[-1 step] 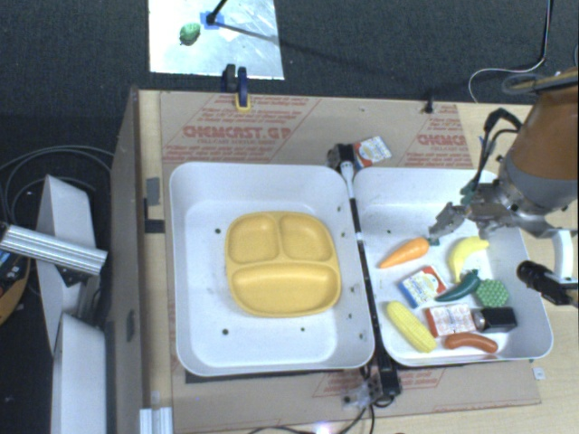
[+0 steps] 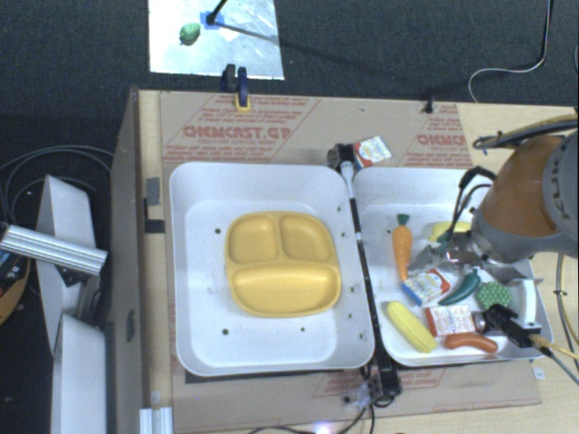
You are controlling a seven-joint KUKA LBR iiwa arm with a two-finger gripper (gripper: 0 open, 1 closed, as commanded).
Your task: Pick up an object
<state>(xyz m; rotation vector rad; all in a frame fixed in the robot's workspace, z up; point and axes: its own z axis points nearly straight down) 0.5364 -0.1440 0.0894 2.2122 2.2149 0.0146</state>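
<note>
The right bin holds several toy foods. An orange carrot lies at its left and a yellow corn cob near the front. Between them are a red and white packet and a second packet. A red sausage rests at the front rim, with a dark green pepper and a green textured piece further right. My gripper hangs low over the bin's middle, just right of the carrot and above the first packet. A yellow piece shows behind it.
The left bin carries a yellow divided plate. A small red and white carton lies on the cardboard behind the bins. The arm's orange band covers the right bin's far right side.
</note>
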